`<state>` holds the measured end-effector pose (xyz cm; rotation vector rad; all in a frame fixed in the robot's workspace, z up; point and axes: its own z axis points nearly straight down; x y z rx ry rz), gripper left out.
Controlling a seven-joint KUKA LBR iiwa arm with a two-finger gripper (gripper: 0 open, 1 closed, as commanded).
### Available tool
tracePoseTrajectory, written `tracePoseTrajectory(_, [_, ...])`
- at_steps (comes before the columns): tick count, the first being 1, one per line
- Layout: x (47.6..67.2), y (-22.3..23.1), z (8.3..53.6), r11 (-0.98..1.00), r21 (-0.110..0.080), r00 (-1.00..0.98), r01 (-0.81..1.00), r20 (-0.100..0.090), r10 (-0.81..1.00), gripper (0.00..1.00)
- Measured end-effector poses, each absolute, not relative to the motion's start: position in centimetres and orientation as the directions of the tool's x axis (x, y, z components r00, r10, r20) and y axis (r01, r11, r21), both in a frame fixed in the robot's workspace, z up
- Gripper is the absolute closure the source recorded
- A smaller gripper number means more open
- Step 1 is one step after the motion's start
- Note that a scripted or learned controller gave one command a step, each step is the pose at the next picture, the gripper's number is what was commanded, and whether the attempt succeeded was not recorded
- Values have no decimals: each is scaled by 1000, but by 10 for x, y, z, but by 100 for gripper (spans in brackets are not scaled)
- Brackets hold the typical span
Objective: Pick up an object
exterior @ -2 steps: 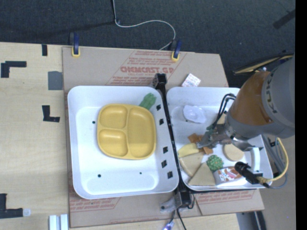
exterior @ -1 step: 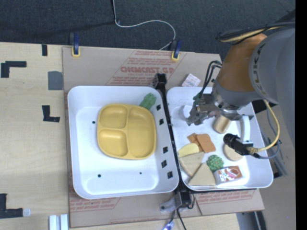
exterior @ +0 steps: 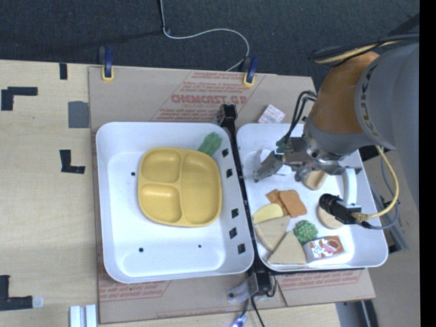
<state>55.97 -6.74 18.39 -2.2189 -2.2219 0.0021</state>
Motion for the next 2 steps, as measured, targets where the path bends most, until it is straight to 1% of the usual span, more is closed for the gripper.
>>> tracePoseTrajectory(1, [556, -111, 94, -3, -8, 3, 1000, -1, 1000, 0])
tracePoseTrajectory(2, [527, -128, 86, -1, 4, 1, 1000, -3, 1000, 0])
